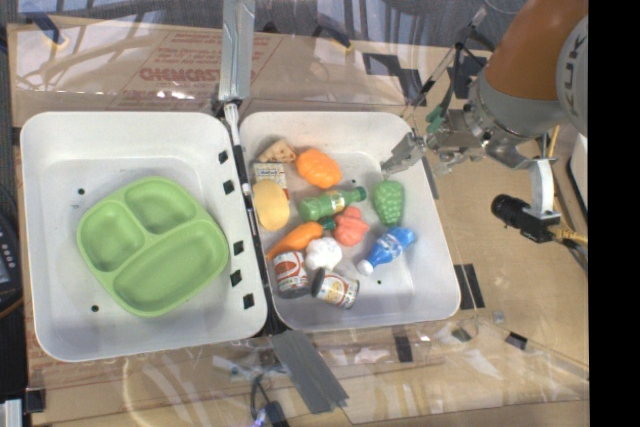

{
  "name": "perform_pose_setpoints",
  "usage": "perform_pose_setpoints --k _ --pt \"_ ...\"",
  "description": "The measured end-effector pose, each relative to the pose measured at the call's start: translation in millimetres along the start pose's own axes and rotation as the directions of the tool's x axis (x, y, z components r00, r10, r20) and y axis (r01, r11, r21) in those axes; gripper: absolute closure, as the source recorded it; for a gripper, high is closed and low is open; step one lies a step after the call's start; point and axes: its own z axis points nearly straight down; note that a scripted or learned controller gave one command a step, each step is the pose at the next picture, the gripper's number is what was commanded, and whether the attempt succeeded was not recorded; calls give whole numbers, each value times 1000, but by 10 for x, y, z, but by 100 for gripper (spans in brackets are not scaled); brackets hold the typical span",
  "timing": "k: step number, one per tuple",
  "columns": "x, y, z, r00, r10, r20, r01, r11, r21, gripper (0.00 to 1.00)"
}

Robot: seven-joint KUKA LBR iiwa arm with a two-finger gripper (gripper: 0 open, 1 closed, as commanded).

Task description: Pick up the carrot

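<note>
The carrot [296,238] — smooth, tapered, orange — lies in the right bin [432,290], touching a garlic bulb [322,253] and a can [290,273]. The hand [405,152] hovers at the bin's right rim — whether it is wide or narrow cannot be told.

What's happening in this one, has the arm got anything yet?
Not yet. The gripper hangs over the upper right corner of the right bin, beside the green grapes, with nothing between its fingers. The carrot lies untouched toward the left of that bin, among a lemon, a green bottle, and some cans. The left bin holds a green divided plate.
</note>
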Motion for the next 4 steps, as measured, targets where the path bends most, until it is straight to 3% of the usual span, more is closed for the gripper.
perform_pose_setpoints --k 1,2,3,4 --pt "-54 261 -925 998 -68 2 68 998 -6 0" --pt "422 454 629 950 -313 -1 313 950 2 0" --pt "480 793 1746 857 -515 3 515 857 -3 0" --pt "483 801 1638 855 -519 4 519 855 -4 100"
